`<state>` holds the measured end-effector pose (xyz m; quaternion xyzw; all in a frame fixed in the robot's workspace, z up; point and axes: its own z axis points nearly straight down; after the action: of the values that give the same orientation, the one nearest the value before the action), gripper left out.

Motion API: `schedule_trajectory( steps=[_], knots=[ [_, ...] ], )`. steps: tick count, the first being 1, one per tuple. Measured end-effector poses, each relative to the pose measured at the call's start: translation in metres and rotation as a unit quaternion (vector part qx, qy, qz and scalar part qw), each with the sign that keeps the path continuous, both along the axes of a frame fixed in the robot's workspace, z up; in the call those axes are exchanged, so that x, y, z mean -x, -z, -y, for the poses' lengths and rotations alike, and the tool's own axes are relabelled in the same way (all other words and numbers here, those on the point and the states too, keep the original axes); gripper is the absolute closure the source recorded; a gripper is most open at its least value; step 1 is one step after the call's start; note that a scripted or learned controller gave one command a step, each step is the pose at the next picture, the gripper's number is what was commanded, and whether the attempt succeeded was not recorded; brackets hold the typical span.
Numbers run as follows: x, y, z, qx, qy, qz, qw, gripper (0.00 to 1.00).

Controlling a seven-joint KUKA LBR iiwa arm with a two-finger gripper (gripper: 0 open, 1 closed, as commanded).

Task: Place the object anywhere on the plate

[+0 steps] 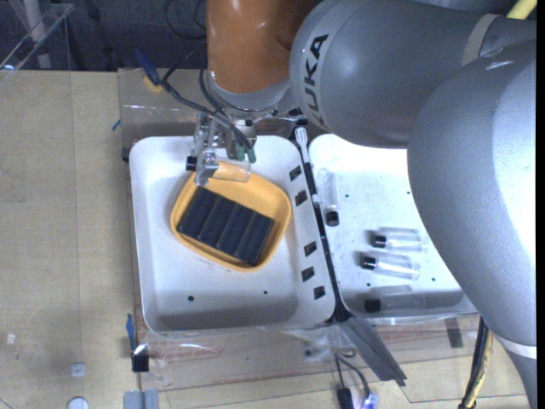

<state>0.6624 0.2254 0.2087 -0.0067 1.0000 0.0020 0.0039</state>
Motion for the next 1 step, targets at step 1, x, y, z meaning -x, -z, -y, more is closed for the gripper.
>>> schedule_trajectory(
  steps=[1],
  knots=[
    [-0.0034,0.0329,-0.0026,0.0011,-0.055,-0.003,0.9985,1.0]
  ],
)
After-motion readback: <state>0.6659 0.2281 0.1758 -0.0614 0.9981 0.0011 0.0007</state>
